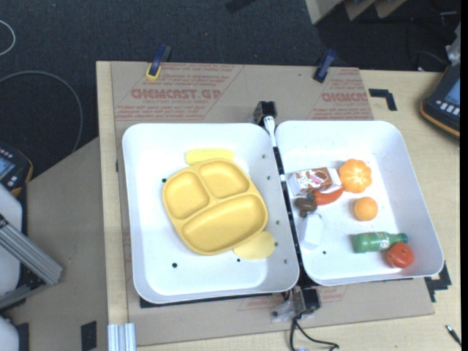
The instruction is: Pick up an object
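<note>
Below, we look down on a surface (110,196) bearing two white bins. We see the left bin (139,218) holding a yellow divided tray (213,206). Across the right bin (409,174) we find a small pumpkin (355,175) at 12 o'clock, an orange ball (365,209) at centre, a green bottle (374,241) and a tomato (399,255) toward 5 o'clock, and a snack packet (313,180) with a red chilli (326,195) at 9 o'clock.

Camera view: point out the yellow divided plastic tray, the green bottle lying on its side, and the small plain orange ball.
yellow divided plastic tray (213,212), camera view, on its large front compartment
green bottle (373,241), camera view, mid-body
small plain orange ball (365,209), camera view, its centre
</note>
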Robot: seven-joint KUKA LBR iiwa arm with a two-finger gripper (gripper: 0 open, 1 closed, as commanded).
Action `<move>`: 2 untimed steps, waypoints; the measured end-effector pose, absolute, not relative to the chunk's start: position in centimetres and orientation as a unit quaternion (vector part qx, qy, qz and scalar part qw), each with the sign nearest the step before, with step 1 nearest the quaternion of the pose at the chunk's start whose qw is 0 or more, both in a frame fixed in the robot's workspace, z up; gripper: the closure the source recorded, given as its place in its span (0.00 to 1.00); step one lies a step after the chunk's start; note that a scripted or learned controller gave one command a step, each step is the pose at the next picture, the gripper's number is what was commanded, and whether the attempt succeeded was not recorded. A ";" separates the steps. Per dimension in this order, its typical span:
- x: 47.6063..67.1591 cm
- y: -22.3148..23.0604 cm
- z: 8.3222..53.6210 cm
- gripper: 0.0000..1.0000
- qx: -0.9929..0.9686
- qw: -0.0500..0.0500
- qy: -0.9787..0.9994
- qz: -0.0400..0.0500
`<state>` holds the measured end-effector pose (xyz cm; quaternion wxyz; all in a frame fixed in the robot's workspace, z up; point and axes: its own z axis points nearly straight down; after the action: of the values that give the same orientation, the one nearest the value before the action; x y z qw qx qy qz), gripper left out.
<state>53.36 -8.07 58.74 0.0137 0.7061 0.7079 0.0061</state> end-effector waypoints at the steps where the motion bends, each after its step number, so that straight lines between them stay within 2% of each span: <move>1: 53.4 -8.1 59.8 1.00 0.706 0.016 0.708 0.007; 2: 53.5 -8.1 60.9 1.00 0.706 0.018 0.708 0.008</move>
<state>53.47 -8.08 60.91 0.0182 0.7059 0.7080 0.0081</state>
